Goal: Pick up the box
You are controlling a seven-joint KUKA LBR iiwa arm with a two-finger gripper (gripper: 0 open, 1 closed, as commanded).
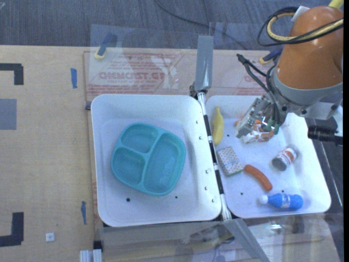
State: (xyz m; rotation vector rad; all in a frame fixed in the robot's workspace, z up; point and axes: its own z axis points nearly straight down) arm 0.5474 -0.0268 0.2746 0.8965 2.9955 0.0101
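I locate the box (230, 160) in the right bin (319, 187), lying flat against that bin's left wall at about 9 o'clock from the bin's centre. It is a small patterned carton, turned at a slant to the wall. Nothing grips it.

At 12 o'clock from the box lies a banana (217, 125), upright along the same wall and near the box. At 4 o'clock, just beside the box, I see an orange sausage (258, 177). A blue bottle (283, 201) with a white cap lies on its side at 5 o'clock, near the bin's front edge. A small can (284, 158) lies at 3 o'clock, well apart from the box.

The gripper (260, 122) sits at 1 o'clock from the box, low over the bin's back part, above an orange and white object I cannot identify. I cannot tell the state of the hand from this view. The arm (312, 48) enters from 2 o'clock.

The left bin (103, 113) holds a teal divided plate (148, 158) near its centre, at 9 o'clock from the box.
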